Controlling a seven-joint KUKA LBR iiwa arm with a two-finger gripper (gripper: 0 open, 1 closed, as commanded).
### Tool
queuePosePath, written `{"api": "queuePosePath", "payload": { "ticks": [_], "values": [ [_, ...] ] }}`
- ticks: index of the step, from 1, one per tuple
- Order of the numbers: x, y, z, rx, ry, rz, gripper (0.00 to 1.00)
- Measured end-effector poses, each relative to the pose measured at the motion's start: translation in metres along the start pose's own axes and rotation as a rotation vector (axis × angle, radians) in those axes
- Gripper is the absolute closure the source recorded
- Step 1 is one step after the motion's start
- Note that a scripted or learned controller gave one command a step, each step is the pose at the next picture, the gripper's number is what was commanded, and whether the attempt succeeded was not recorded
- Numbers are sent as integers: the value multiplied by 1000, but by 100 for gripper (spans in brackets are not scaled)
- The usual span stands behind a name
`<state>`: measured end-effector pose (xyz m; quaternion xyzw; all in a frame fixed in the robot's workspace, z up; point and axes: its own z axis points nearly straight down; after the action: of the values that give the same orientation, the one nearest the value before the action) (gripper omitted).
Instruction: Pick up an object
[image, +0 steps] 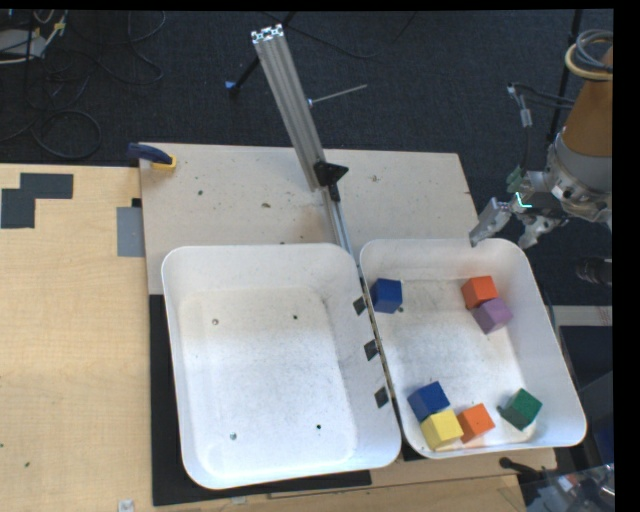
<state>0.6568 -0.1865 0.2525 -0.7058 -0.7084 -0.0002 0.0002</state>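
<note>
Seven blocks sit in the right bin (545, 330) in your overhead view, and the left bin (200, 290) lies just beside it on the desk (410, 190). A blue block (386, 295) rests near the right bin's inner wall at the top. An orange block (480, 291) touches a purple block (492, 315) toward the far side. Along the near edge you have a cluster: a second blue block (429, 399), a yellow block (441, 429) touching it, a smaller orange block (476, 421) right beside the yellow one, and a green block (521, 409) a little apart toward the corner.

The gripper (505, 222) hangs off the bin's upper right corner, above its rim and well apart from every block. Its jaws look spread, with nothing between them.

A slanted metal rail (293, 105) runs from the top of the view down to the gap between the bins. A blue and yellow clamp (152, 156) sits at the desk's upper left corner. You can read no writing or brand on anything here.
</note>
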Motion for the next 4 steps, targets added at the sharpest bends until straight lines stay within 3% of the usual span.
{"api": "queuePosePath", "payload": {
  "ticks": [1,3,4],
  "values": [
    [0,0,1,2,-1,-2,0],
    [3,0,111,7,1,0,0],
    [1,6,133,-19,-7,1,0]
  ]
}}
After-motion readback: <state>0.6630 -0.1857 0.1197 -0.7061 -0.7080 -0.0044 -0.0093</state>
